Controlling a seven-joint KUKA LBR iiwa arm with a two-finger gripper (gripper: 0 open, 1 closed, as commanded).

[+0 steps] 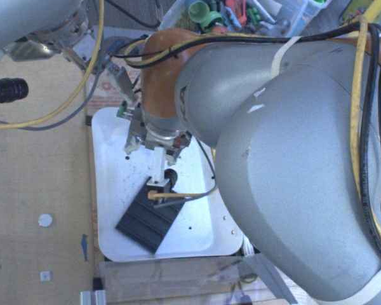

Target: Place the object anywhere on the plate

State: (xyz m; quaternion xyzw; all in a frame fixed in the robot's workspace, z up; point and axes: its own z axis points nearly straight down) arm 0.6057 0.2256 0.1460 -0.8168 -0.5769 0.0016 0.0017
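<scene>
One white bin (114, 164): shallow, rounded corners, set at the middle of the view. Its left wall and near-left corner are bare, and a few dark specks dot the floor.
Arm (292, 145): grey and bulky, reaching in from the right. It covers the bin's right side and far-right corner.
Orange band (157, 75): above the wrist, over the bin's far edge.
Gripper (157, 154): pointing down over the far half of the bin, left of its middle. I cannot tell whether it is apart, together or clamped on anything.
Object: cannot tell where it is from this angle, nor its looks, its long axis or which way it points.
Plate: cannot tell either.
Yellow cables (101, 49): one loops from the far edge down and left across the bench, and another runs along the arm at the right.
Bench (32, 170): pale brown board to the left of the bin.
Small white disc (45, 220): on the bench, left of the bin and well apart from it.
Clear tub (254, 5): at the far edge behind the arm, holding a jumble of green, red and blue toys.
</scene>
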